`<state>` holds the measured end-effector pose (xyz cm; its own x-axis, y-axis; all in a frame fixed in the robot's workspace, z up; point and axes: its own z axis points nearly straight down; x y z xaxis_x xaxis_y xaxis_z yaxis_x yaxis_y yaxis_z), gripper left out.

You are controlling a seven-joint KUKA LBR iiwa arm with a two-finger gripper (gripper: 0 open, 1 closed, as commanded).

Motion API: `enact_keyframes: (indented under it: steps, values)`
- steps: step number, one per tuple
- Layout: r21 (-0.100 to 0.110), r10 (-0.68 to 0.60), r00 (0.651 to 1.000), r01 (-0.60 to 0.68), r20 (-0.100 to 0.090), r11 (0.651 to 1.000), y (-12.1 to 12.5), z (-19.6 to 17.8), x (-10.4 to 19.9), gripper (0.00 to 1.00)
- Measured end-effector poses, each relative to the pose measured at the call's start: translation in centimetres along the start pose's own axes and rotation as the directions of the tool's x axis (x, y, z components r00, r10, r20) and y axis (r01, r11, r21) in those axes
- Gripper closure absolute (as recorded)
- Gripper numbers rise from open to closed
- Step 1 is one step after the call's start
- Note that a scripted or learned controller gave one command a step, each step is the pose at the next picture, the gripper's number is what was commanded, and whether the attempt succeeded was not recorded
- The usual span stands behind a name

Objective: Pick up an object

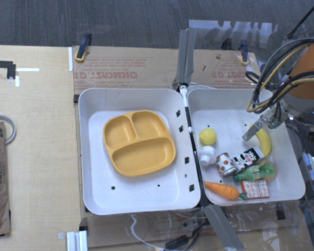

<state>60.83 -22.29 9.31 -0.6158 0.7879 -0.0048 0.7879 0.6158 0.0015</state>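
Nearest the camera, along the front wall of the right bin (298,190), a carrot (220,190) lies with its tip pointing left, and just right of it sits a small red-and-white carton (257,190). Right behind those, a green packet (256,171) lies touching the carton, with a black-and-white patterned item (247,157) and a red-and-white spotted item (226,164) packed close together to its left. A small white object (206,155) rests just left of the spotted one, near the wall between the bins, and a yellow ball-like fruit, maybe a lemon (208,136), sits just behind it. Over to the right, a banana (264,141) lies curved against the bin floor, and the gripper (253,131) comes down at a slant right at the banana's upper left edge, appearing to touch it; nothing can be seen pinched in it, and how wide the tool stands, I cannot tell. In the left bin (89,156), a yellow divided plate (139,142) lies flat, three compartments facing up. Cables loop above the arm's orange band (306,72) at far right.
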Motion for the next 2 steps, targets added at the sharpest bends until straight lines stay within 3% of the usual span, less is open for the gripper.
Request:
enact_keyframes:
  steps: [2]
  values:
    - [-0.001,-0.072,0.997,0.072,0.001,0.997,0.38,-0.11,-0.16,0.0]
